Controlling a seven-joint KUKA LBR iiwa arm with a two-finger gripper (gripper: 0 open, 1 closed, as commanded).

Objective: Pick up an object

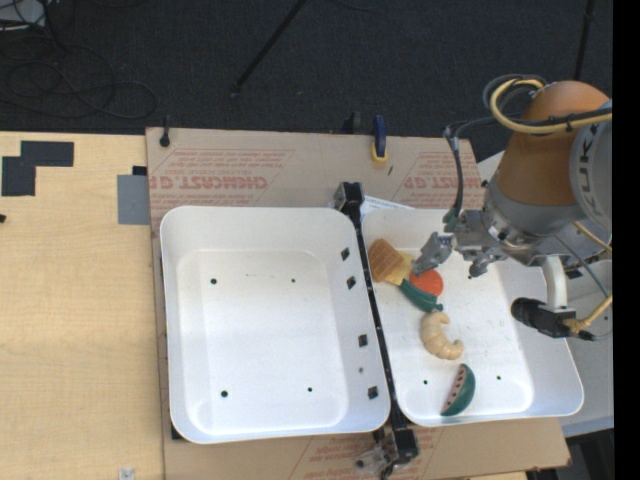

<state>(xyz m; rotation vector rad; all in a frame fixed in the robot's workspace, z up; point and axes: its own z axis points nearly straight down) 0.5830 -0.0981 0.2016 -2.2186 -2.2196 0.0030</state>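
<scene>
My gripper (452,253) hangs low over the right bin (520,378), its grey fingers (436,249) spread open just above and right of a red and green toy vegetable (424,288). Nothing sits between the fingers. A tan waffle-like piece (388,262) lies to the gripper's left near the divider. A cream croissant (441,335) rests below the red toy. A watermelon slice (459,389) lies near the bin's front edge.
The left bin (190,268) stands beside the right one, with a black divider rail (365,298) between them. Cardboard (250,173) underlies both bins. The arm's orange band (560,138) and cables loom at the right.
</scene>
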